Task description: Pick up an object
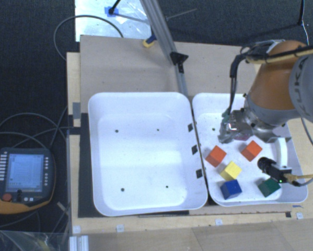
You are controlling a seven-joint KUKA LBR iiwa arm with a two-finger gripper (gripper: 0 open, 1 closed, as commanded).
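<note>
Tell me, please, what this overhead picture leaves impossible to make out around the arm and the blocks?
- Gripper: its fingers are too small and blurred to judge, and whether anything sits between them.
- Green block: partly covered by a black fitting.
- Right bin: far-right part hidden beneath the arm.
- Pendant screen: text too small.

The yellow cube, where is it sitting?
The yellow cube lies in the right bin, between the orange cube and the blue cube.

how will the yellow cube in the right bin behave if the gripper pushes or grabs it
The yellow cube looks like a small solid block with flat faces, so it will probably slide rather than roll. It seems rigid and should not deform in a grasp. The blue cube and an orange cube sit close by, so a push may well nudge them too.
</note>
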